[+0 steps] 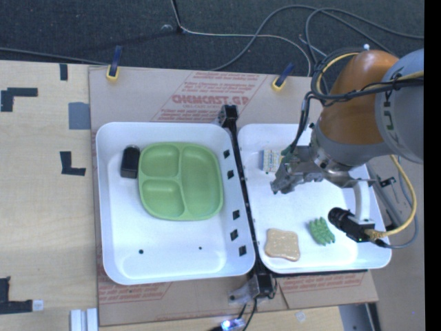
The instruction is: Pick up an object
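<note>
Over the right bin point(256, 205), your gripper point(288, 179) hangs low near the upper middle; whether it is spread or closed cannot be told from this angle, and nothing is seen held in it. A small striped packet point(269, 160) lies just beside it, toward the divider. Nearer the front of that bin you have a tan slice of toast point(282, 244) and a green leafy piece point(321, 231), both well apart from the gripper. Your left bin point(110, 240) holds a green sectioned plate point(181, 181) with a small black object point(129, 162) touching its left edge.
</note>
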You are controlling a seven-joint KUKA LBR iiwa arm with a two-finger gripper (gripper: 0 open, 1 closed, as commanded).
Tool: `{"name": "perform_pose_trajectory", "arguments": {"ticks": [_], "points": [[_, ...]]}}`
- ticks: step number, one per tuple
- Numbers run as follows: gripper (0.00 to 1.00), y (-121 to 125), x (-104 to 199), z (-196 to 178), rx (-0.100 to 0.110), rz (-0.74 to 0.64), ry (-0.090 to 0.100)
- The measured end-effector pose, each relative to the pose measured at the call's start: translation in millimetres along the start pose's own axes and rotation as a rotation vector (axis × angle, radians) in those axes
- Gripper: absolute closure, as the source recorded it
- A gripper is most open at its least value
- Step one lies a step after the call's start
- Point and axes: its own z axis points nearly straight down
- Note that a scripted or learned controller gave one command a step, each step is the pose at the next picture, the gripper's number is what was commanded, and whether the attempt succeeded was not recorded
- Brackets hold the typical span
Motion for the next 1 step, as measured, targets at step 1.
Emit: {"name": "perform_pose_trajectory", "arguments": {"ticks": [1], "points": [[1.0, -12.7, 55.1, 0.9, 0.002, 0.001, 0.0]]}}
